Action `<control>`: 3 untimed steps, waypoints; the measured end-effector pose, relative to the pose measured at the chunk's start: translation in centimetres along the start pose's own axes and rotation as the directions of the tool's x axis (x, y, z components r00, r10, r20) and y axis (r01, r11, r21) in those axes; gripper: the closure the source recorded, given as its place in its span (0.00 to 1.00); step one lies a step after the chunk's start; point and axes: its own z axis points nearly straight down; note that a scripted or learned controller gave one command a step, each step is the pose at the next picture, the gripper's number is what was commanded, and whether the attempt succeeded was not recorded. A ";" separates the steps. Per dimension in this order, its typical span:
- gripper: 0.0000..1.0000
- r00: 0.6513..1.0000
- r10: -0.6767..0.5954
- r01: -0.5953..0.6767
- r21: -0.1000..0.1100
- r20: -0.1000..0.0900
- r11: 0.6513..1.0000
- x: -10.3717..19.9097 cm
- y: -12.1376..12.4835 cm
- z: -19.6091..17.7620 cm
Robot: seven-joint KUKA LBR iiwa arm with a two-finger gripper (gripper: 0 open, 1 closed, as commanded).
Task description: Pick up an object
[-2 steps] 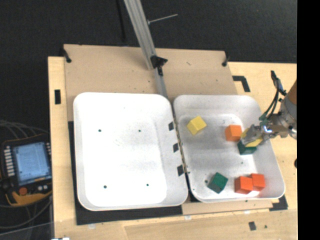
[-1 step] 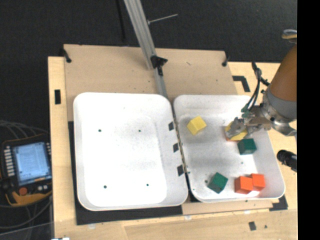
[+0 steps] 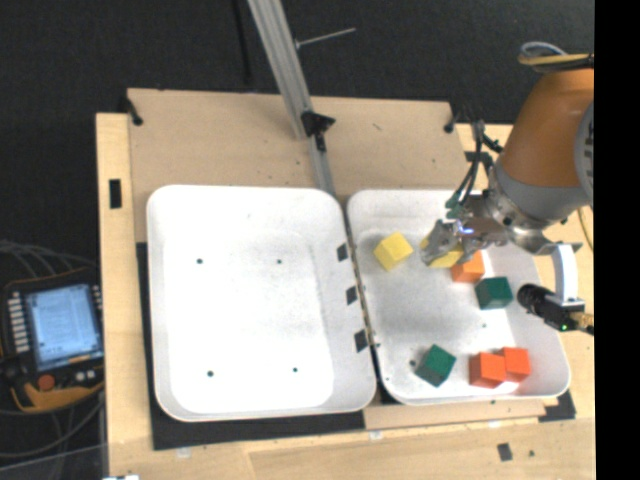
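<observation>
You have the arm reaching in from the right, its gripper low over the far part of the right bin. You cannot tell from this angle whether the tool is apart, together or clamped on anything, since the wrist blocks the tips.

Just below the gripper a small yellow piece peeks out, touching or nearly touching an orange block on its right (whether the tool grips either one is not visible). A yellow block lies to the left of the gripper, near the bin's left wall and apart from the tool.

Further right and a little nearer sits a dark green block. Along the near edge of the same bin you see another green block and, to its right, two orange blocks side by side and touching.

The left bin sits just beside the right one. A handheld pendant with a lit screen lies off the bench, at the far left.
</observation>
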 end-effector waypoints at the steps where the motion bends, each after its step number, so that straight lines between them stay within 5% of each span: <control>1: 1.00 1.000 0.001 -0.001 0.003 0.000 1.000 5.8 0.5 0.7; 3: 1.00 1.000 0.000 0.000 0.002 0.000 1.000 16.6 3.8 2.3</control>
